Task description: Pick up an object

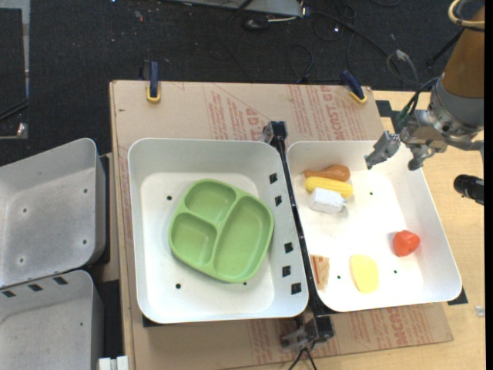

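Nothing is picked yet. At lower right of the frame, in the right bin (439,230), lie a yellow piece (364,273) and a red tomato-like piece (406,243); higher, a white block (326,200) touching a corn cob (329,185). At upper right the gripper (400,151) hangs wide and holds nothing.

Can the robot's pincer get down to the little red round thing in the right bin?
Probably yes. The pincer hangs open over the far edge of the right white bin, and the small red round toy sits alone on bare floor, apart from the flat yellow oval piece. Nothing lies over it.
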You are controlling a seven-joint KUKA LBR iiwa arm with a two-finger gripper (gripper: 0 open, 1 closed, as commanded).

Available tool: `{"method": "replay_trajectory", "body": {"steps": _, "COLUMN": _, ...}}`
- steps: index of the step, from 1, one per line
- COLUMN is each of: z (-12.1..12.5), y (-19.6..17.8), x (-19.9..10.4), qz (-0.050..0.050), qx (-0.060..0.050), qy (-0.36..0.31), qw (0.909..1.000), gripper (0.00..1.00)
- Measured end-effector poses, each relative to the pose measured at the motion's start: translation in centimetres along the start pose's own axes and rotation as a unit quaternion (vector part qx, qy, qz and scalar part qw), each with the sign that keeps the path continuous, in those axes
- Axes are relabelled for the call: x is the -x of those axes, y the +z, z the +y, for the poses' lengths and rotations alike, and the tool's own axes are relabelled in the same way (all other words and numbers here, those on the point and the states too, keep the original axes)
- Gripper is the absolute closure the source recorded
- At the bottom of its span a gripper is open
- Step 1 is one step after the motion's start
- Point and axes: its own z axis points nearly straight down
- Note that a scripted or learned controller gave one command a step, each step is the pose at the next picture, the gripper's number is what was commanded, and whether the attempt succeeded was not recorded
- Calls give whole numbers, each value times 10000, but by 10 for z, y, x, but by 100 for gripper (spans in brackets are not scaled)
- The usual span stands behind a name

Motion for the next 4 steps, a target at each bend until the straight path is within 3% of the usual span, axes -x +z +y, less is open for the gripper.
{"method": "replay_trajectory", "body": {"steps": 1, "z": 2, "y": -7, "x": -1, "qz": -10, "qx": 59, "qy": -13, "qw": 10000, "gripper": 0}}
{"method": "replay_trajectory", "body": {"steps": 4, "z": -6, "y": 144, "x": -2, "qz": -5, "qx": 38, "qy": -1, "qw": 10000, "gripper": 0}}
